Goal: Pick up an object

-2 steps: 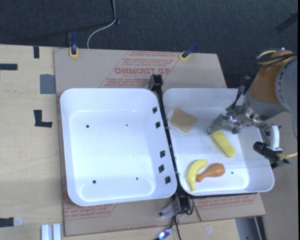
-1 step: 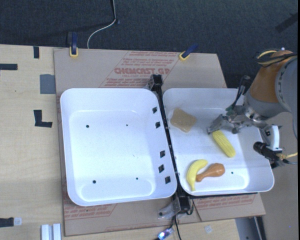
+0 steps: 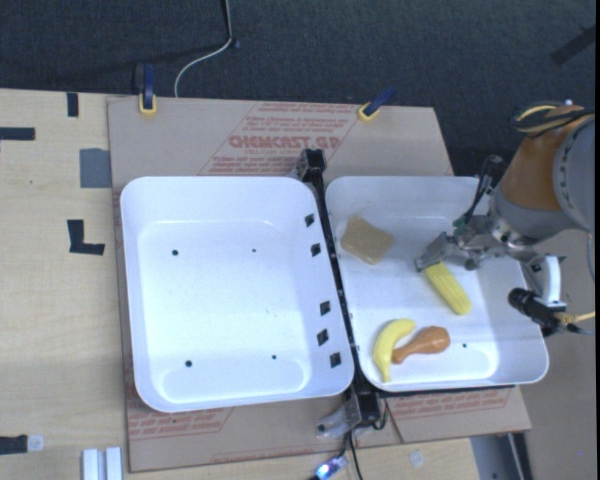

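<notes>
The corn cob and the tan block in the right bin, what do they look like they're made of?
The corn cob looks like moulded plastic: even yellow, a smooth, faintly glossy skin, probably a toy. The tan block looks matte and slightly rough, like foam or sponge shaped as bread; the view is too coarse to be sure. Both lie in the right bin.

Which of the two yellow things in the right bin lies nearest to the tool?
The corn cob: its upper end lies right at the tool. The banana lies lower in the right bin, beside the chicken drumstick.
</notes>
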Robot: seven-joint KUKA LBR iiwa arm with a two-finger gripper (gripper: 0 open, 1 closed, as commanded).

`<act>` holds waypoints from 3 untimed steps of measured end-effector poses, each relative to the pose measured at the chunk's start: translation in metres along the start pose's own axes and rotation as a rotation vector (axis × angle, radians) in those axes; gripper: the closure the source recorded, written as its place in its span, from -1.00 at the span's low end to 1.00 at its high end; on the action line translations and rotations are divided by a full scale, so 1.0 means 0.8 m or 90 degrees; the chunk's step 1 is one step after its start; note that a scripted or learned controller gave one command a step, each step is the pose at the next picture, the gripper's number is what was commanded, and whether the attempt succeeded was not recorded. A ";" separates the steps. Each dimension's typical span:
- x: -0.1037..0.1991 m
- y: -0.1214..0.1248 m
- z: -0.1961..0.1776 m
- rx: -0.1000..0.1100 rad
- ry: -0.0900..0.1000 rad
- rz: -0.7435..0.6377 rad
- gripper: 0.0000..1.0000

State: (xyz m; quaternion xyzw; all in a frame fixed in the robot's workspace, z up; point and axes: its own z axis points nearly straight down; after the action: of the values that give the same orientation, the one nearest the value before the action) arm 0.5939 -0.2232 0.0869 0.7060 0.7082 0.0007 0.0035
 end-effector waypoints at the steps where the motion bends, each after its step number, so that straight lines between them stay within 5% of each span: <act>1: 0.000 0.045 -0.002 0.002 0.002 0.000 -1.00; 2: 0.050 -0.024 0.000 0.002 0.001 0.001 -1.00; 3: 0.048 -0.023 -0.012 0.002 0.001 0.002 1.00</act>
State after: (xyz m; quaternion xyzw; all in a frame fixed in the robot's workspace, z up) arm 0.5755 -0.1845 0.0961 0.7070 0.7072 -0.0001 0.0021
